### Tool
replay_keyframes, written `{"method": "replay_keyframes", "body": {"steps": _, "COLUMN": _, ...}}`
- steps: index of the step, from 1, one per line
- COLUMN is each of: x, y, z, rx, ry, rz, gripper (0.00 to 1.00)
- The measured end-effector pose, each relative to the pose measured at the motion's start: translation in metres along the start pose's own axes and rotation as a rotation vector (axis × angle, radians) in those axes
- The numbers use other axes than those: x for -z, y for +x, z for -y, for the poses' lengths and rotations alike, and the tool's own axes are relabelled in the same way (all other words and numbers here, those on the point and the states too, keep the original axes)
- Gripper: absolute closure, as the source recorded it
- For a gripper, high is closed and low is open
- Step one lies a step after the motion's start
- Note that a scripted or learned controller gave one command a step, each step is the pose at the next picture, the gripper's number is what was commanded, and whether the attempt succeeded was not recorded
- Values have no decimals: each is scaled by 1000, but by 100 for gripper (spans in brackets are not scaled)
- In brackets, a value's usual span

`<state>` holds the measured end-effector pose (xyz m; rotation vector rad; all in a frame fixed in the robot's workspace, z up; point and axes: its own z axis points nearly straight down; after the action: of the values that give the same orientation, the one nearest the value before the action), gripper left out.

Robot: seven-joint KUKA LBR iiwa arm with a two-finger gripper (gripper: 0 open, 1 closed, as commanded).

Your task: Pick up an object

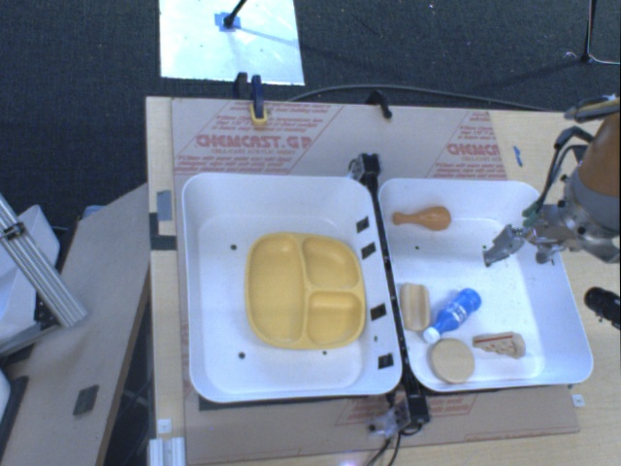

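Observation:
The right bin holds several objects: a wooden drumstick-shaped piece at the back, a tan block, a blue bottle with a white cap, a round tan disc and a brown wedge at the front. My gripper hangs over the right side of this bin, above bare floor. Its fingers are spread open with nothing between them. It stands apart from all the objects, right of the drumstick and behind the bottle.
A yellow divided plate lies in the left bin. Black clips line the shared wall between the bins. A clamp sits at the board's far edge. An aluminium bar stands at the left.

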<state>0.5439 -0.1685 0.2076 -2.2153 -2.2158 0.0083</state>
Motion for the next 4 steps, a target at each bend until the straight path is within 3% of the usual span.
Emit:
{"method": "replay_keyframes", "body": {"steps": 1, "x": 6, "y": 0, "z": -3, "rx": 3, "ry": -11, "rz": 2, "gripper": 0}}
{"method": "replay_keyframes", "body": {"steps": 3, "x": -113, "y": 2, "z": -8, "rx": 2, "ry": -9, "rz": 2, "gripper": 0}}
{"method": "replay_keyframes", "body": {"steps": 4, "x": -123, "y": 3, "z": -9, "rx": 1, "ry": -10, "rz": 2, "gripper": 0}}
